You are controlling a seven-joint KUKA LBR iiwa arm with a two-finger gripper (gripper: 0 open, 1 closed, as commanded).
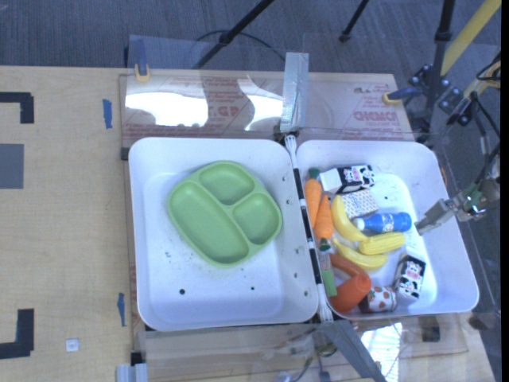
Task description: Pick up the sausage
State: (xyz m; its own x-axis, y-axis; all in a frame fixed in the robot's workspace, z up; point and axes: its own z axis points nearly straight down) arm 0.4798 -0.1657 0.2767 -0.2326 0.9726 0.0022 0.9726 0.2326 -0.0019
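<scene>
1. The sausage (pixel 347 266), reddish-orange, lies in the right bin (pixel 456 253) toward its near-left part, beside the divider between the bins.
2. Touching the sausage's near end sits a rounded orange-red piece (pixel 350 290); a carrot (pixel 319 206) lies further back along the same divider.
3. To the sausage's right are two bananas (pixel 362 239) with a blue bottle (pixel 385 223) across them, and small cow-print cartons (pixel 410 276).
4. My gripper (pixel 433 216) hangs over the right bin's right rim, well apart from the sausage, holding nothing; I cannot tell how wide my fingers stand.
5. The left bin (pixel 159 285) holds a green divided plate (pixel 224 212).
</scene>
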